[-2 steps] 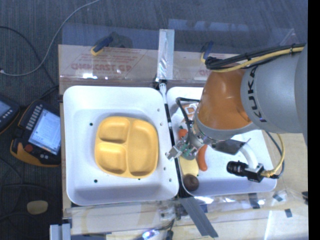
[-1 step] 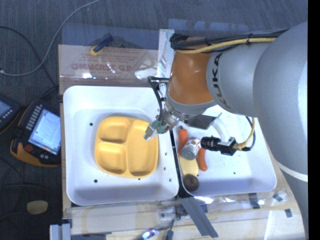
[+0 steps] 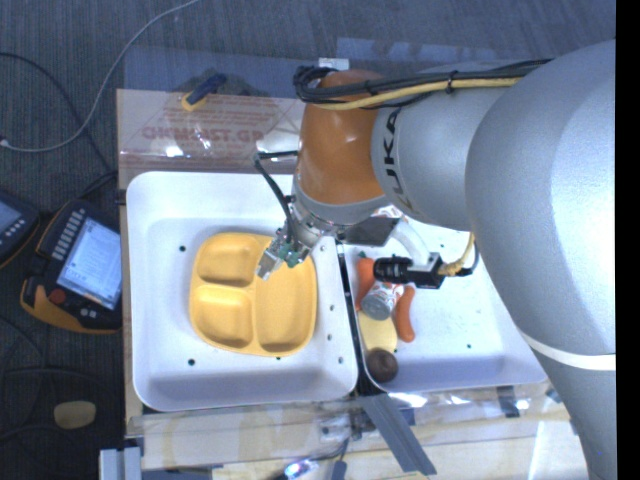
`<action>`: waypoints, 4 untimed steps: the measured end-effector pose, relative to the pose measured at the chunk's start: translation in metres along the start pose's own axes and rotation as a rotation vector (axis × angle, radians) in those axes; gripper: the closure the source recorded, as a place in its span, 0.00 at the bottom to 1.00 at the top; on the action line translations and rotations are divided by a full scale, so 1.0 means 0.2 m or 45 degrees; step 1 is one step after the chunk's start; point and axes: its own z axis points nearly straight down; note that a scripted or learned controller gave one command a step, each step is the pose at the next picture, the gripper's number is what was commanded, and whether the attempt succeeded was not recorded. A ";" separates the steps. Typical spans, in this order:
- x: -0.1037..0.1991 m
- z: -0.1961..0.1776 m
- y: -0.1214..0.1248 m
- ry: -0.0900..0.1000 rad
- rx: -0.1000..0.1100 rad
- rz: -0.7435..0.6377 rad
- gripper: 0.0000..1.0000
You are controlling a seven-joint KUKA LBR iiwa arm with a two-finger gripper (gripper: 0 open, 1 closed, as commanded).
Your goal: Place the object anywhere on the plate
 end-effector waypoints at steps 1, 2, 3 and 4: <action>0.30 0.00 -0.22 0.001 -0.001 -0.395 1.00; 0.55 -0.03 -0.03 0.003 0.001 -0.108 1.00; 0.32 -0.18 0.09 -0.002 0.000 0.034 1.00; 0.58 -0.14 0.04 0.001 0.003 0.335 1.00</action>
